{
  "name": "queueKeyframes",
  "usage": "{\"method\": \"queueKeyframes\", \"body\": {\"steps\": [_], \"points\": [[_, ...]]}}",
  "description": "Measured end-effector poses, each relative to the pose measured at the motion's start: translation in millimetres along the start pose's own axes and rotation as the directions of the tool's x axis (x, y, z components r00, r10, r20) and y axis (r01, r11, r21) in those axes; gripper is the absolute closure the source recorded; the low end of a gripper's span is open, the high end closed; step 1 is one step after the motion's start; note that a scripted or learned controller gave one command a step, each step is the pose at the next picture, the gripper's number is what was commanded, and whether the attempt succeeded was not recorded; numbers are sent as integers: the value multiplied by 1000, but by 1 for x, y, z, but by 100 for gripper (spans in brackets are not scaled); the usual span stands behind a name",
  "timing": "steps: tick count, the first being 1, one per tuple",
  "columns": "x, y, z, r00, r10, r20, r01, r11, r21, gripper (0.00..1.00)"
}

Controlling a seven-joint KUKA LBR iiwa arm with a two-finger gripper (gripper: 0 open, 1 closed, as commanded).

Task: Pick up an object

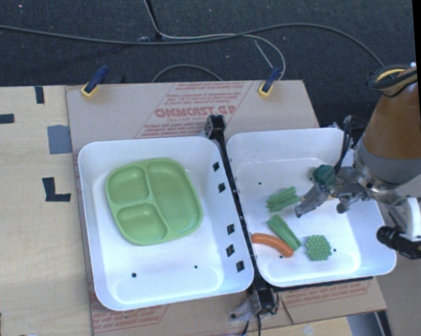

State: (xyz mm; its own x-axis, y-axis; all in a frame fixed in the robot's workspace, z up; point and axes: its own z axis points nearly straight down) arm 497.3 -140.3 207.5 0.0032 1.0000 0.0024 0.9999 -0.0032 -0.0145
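You are aiming the gripper (311, 203), jaws apparently spread and holding nothing, near the ridged green plastic pod (281, 199); likely light, stiff, slippery: grasp mid-length.

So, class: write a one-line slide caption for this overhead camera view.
Gripper poised over right bin of green and orange toys; divided green plate in left bin.

Both white bins (99, 230) look like smooth plastic with a slight sheen. In the left one, the green divided plate (153, 201) is matt plastic. Beside that plate, in the right bin, lie two ribbed green pieces (281, 198), an orange carrot-like piece (271, 243) with a smooth, faintly glossy skin, and a knobbly green lump (317, 247). Under the bins lies printed brown cardboard (191, 103), matt, on a pale wood-grain bench (30, 272).
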Motion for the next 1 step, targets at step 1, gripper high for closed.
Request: {"method": "queueKeyframes", "body": {"steps": [1], "points": [[0,3,-6,1000,-4,2,4,1000,-12,0]]}}
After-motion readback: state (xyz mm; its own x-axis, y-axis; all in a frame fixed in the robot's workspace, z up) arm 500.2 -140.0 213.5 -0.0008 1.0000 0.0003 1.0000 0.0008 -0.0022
